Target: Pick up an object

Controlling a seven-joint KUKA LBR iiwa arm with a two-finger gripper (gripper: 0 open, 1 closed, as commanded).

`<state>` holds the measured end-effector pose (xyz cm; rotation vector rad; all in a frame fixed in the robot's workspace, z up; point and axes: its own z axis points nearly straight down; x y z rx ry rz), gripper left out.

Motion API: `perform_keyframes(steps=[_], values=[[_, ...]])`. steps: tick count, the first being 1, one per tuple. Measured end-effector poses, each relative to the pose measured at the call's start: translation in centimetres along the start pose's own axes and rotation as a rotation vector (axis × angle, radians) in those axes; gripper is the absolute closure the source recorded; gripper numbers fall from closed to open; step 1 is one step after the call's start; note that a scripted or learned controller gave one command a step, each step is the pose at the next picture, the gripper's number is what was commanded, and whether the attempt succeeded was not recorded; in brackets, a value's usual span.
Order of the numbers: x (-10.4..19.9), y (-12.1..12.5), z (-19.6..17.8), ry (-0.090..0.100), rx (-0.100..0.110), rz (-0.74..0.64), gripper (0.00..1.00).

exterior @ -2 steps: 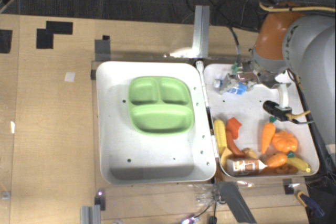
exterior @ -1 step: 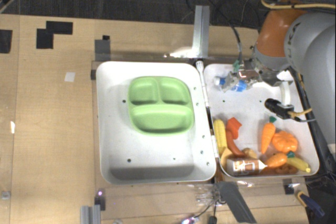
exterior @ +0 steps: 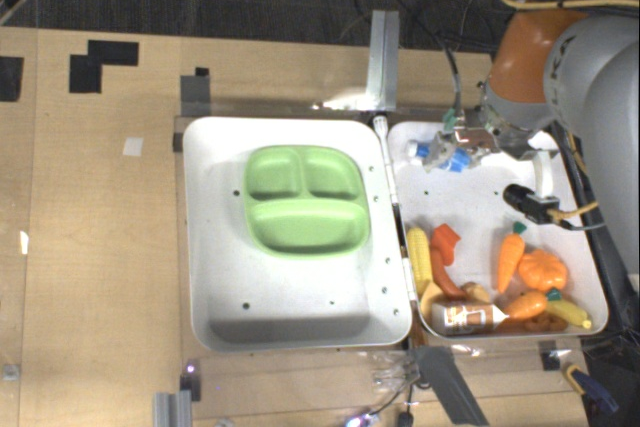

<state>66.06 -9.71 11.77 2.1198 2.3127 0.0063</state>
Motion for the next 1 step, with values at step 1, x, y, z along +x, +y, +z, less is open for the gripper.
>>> perform_keyframes(steps=[1], values=[[5.63, 1.51, -7.64, 0.001, -0.001, -0.055, 1.00]])
